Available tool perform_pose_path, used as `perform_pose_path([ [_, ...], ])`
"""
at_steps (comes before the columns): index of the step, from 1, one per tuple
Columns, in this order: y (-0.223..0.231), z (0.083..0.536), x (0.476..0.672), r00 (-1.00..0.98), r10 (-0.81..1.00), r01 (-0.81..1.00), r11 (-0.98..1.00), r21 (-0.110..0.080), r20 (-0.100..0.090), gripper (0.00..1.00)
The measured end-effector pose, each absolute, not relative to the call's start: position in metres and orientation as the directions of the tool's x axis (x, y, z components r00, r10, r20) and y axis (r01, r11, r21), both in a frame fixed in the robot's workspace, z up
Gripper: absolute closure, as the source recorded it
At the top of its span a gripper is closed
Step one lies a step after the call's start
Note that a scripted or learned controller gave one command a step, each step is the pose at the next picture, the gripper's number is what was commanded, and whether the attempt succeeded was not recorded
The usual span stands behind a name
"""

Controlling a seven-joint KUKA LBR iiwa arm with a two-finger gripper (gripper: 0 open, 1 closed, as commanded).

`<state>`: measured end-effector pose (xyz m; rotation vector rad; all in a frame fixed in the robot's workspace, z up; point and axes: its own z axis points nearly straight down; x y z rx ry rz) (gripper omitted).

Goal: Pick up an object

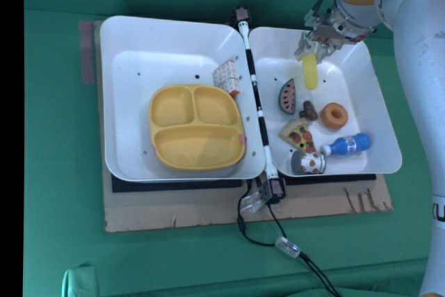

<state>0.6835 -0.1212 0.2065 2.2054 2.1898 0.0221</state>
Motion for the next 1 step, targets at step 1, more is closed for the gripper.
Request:
perform_pose_path([
  [1, -0.0722, 0.2877, 0.6879, 0.003, 1.0, 1.0, -0.003, 0.015, -0.003, 1.0],
])
